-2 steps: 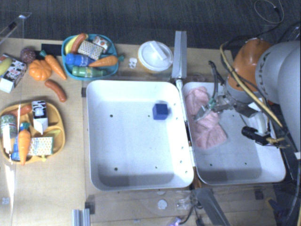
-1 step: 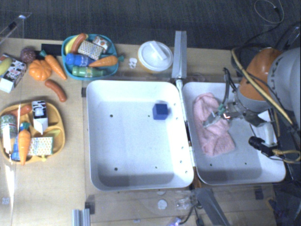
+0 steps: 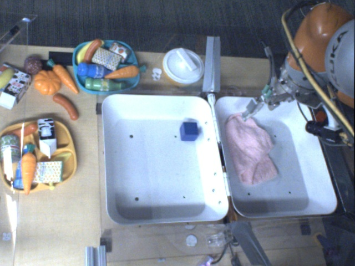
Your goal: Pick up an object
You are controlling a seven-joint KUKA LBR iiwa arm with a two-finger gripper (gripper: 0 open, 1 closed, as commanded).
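Pink cloth point(image 3: 250, 150) in right bin point(image 3: 310, 201), end effector point(image 3: 248, 112) tip indistinct

The one camera hangs above the bench and looks down at a slant, far enough off to take in both bins whole. The left bin point(image 3: 158, 159) fills the middle of the frame, the right bin point(image 3: 288, 165) sits to its right. The far side of the bench runs along the top, dark floor beyond it (carpet, by the look). The arm point(image 3: 324, 43) enters at the upper right.
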